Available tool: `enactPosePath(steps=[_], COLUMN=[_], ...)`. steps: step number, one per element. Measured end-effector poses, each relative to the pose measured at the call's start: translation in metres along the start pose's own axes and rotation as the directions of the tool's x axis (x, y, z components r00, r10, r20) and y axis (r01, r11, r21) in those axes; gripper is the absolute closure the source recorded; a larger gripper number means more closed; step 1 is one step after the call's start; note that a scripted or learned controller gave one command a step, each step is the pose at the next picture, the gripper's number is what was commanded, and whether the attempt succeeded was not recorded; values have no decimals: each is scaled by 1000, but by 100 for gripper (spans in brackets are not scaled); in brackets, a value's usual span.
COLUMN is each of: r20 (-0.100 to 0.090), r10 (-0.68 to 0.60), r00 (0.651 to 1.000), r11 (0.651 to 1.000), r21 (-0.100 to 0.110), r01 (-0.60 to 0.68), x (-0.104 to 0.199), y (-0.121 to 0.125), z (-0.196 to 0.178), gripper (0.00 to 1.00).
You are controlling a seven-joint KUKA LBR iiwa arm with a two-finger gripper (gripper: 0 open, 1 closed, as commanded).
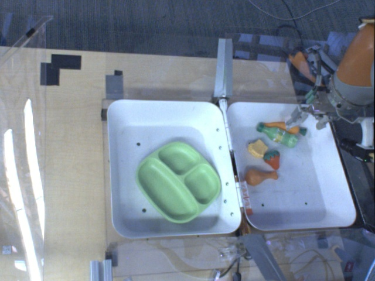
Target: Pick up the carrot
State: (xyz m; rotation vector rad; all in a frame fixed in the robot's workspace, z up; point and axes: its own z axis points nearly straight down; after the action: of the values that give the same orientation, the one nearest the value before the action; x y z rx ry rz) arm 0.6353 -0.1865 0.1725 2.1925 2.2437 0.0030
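Observation:
The carrot (276,124) is a small orange piece with a green top, lying in the back part of the right bin (319,201). It rests against a green bottle (281,136) just in front of it. My gripper (307,118) hovers over the bin's back right area, just right of the carrot's leafy end. Its two fingers (295,116) are spread open with nothing between them. The carrot lies free on the bin floor.
A yellow piece (256,149), a red and green strawberry (272,158) and a brown drumstick (261,176) lie in front of the carrot. The left bin (126,157) holds a green divided plate (179,181). A metal divider post (222,69) stands between the bins.

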Motion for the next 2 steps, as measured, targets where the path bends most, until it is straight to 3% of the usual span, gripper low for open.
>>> enactPosePath(steps=[1,2], r20=[-12,-3], r10=[-183,-189], r00=[983,982], r11=[983,982], r21=[9,3], r01=[183,189], x=[-14,-15], y=[34,36], z=[83,72], gripper=[0,100])
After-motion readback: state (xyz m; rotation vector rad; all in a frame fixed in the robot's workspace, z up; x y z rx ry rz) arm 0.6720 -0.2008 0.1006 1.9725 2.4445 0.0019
